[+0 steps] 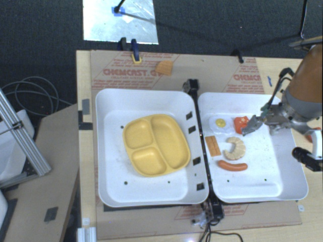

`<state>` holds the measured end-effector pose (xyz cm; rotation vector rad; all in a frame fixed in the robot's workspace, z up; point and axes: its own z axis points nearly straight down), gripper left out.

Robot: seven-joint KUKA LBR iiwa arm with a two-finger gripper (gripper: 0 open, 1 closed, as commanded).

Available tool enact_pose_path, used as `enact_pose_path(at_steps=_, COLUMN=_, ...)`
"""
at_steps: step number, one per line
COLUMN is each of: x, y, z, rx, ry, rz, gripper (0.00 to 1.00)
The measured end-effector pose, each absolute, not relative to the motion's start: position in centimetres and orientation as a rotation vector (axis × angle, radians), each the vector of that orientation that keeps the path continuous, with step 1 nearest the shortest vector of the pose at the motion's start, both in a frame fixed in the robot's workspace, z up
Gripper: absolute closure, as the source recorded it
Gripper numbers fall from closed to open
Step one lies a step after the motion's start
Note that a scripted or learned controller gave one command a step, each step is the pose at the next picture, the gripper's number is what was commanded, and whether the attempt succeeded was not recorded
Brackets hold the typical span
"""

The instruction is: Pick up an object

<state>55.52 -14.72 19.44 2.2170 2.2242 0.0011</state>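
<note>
Yellow divided tray (156, 145): left bin (108, 135). Right bin (282, 185): red piece (240, 121), fried egg (220, 123), cracker (212, 145), croissant (235, 148), sausage (232, 166). Claw (249, 128): beside red piece; grip state cannot be told.

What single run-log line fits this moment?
arm: over right bin | gripper: beside red piece | hold: none seen | tray: left bin
</note>
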Motion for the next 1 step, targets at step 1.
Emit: enact_pose_path(at_steps=1, x=51.31, y=-15.73, z=8.18, rx=2.226, ry=2.219, rz=0.005, gripper=0.00)
